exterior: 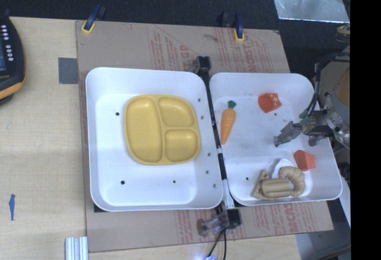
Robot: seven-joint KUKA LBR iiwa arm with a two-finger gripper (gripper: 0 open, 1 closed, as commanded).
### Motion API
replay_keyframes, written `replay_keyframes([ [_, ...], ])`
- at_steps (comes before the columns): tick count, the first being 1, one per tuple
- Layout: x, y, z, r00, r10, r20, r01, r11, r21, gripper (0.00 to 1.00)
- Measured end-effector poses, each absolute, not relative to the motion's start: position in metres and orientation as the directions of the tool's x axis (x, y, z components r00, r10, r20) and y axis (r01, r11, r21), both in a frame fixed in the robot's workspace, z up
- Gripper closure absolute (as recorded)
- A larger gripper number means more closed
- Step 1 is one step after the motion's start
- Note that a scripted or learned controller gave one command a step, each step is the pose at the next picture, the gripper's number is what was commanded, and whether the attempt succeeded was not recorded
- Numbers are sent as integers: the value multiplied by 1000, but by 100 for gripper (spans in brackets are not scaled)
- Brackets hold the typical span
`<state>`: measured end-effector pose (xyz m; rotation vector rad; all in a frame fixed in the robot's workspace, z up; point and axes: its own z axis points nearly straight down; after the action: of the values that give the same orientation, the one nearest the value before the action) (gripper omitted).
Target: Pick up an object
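The right bin (250, 83) holds an orange carrot with a green top (227, 122) near its left wall. A red piece (269, 102) lies toward the back, and a small orange-red block (304, 159) sits by the right wall. A tan pretzel-like toy (280, 182) rests at the front. My gripper (299, 136) hangs over the right side of this bin, just above and left of the orange-red block. Its fingers (284, 135) are spread open with nothing between them.
The left bin (104, 83) carries a yellow divided plate (161, 129) in its middle. A black hinge strip (213, 134) runs between the two bins. Clamps hold the cardboard at the back, and a dark pendant lies at the far left (9, 56).
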<state>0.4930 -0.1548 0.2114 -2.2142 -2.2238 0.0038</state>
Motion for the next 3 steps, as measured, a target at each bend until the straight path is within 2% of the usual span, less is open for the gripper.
replay_keyframes([
  [1,508,-209,163,-3,1000,0,1000,3,-6,0],
  [2,503,-211,87,-5,1000,3,1000,5,-9,0],
  [3,505,-213,102,-6,1000,-1,1000,6,-3,100],
])
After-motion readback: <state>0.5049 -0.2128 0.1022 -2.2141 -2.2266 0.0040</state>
